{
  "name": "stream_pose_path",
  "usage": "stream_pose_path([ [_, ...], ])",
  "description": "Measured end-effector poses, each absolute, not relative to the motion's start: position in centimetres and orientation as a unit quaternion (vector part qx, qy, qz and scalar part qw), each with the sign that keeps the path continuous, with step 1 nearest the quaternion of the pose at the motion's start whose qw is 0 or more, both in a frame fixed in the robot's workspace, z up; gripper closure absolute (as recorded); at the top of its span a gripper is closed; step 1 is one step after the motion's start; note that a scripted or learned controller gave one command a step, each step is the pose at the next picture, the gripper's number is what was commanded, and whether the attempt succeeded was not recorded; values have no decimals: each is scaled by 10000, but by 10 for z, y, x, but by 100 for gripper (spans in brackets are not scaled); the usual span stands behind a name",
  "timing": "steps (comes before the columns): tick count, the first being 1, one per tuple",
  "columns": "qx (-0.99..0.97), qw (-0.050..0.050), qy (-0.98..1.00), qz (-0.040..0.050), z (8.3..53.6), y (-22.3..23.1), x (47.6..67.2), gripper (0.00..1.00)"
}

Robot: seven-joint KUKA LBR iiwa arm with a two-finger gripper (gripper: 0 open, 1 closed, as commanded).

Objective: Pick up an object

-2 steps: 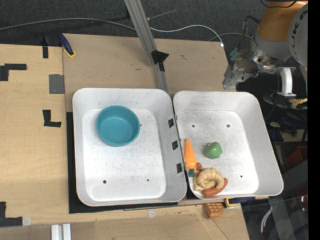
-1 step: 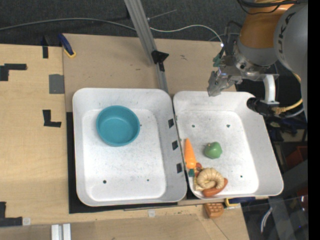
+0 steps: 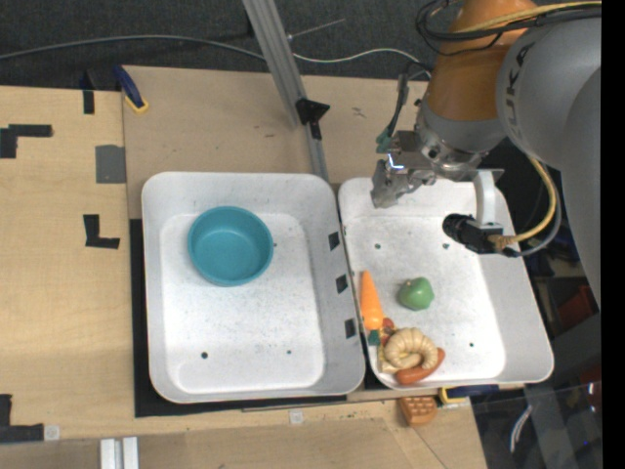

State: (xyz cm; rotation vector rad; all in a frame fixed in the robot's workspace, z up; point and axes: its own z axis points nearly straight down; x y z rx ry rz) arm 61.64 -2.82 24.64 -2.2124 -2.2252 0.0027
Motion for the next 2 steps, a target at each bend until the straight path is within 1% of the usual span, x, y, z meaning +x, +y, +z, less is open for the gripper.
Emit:
stream_pose_path([
  [1, -7052, 20, -7090, 13, 232, 17, 599, 100],
  [2, -7063, 9, -7080, 8, 237, 57, 579, 100],
])
